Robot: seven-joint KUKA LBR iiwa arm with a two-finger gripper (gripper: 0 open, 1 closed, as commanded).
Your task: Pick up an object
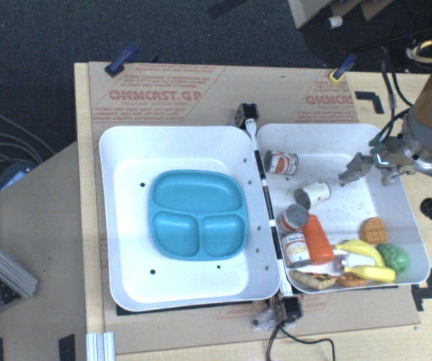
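We see the pincer (355, 170) hanging over the upper right part of the right bin (415, 235), reached in from the right edge, with nothing between its fingers. Whether they are spread or closed we cannot tell at this slant.

No one object is named, so any of the clutter will serve. Nearest, just down and to the left of the pincer, lies a small white cup (315, 192) on its side. Further left, by the bin's inner wall, a red-labelled can (281, 162) also lies tipped over.

Below the pincer and toward the bin's near edge the rest is heaped together: an orange bottle (317, 241), a second small can (295, 248), a grey-capped piece (294, 216), a yellow banana (363, 251), a waffle-like brown piece (375, 230) and a green item (397, 259). We judge they are crowded because the bin was filled loosely, which makes a clean grasp there harder.

Far to the left, the other bin (118, 201) carries a blue divided tray (198, 214), well apart from the pincer.
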